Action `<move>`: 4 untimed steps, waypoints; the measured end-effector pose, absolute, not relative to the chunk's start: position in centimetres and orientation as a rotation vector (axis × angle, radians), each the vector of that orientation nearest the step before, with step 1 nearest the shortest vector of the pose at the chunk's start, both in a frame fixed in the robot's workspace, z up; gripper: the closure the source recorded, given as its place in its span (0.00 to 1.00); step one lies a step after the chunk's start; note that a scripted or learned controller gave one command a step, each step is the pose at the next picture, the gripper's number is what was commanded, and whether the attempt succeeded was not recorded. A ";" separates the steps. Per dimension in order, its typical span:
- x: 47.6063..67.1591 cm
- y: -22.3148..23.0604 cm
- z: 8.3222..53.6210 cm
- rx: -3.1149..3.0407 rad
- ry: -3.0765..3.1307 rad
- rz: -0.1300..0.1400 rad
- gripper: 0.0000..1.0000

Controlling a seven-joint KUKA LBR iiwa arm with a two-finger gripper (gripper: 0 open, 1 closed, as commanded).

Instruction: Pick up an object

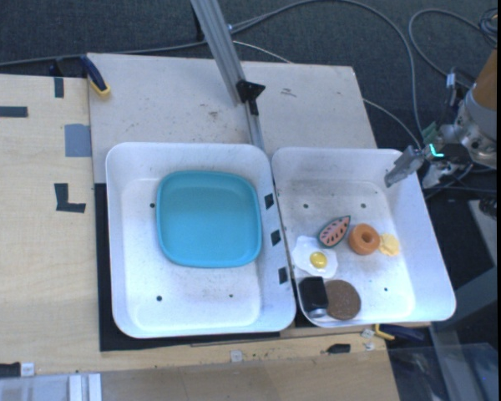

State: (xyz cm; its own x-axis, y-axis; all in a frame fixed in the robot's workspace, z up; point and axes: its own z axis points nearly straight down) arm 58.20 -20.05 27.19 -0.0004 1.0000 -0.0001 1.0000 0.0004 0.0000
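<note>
Six small items sit clustered in the near half of the right bin point(417, 224): a watermelon slice point(335, 231), an orange donut point(365, 240), a small yellow piece point(389, 244), a fried egg point(316, 260), a black block point(312, 291) and a brown round cookie point(343, 299). The left bin point(129, 249) holds a teal plate point(209, 219).

The step in hand looks like the approach, with nothing yet grasped. The gripper point(403, 167) hangs at the right bin's far right corner, over or just above the rim, and no object lies between its fingers (whether they stand wide or narrow I cannot tell from this slant).

All candidate objects lie well apart from the gripper, toward the near side of the bin and to its left in the view. The donut and the yellow piece are the closest, the block and cookie the farthest.

As I judge it, the next move calls for travelling inward over the bin floor, settling above one item, then descending. The donut stands a little clear of the watermelon slice beside it; the block and cookie touch, which could spoil a clean grip.
</note>
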 end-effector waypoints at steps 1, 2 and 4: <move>58.2 -20.1 27.2 2.221 2.222 0.000 0.00; 58.0 -19.6 22.9 2.222 2.224 -0.003 0.00; 57.5 -20.2 12.4 2.223 2.224 -0.003 0.00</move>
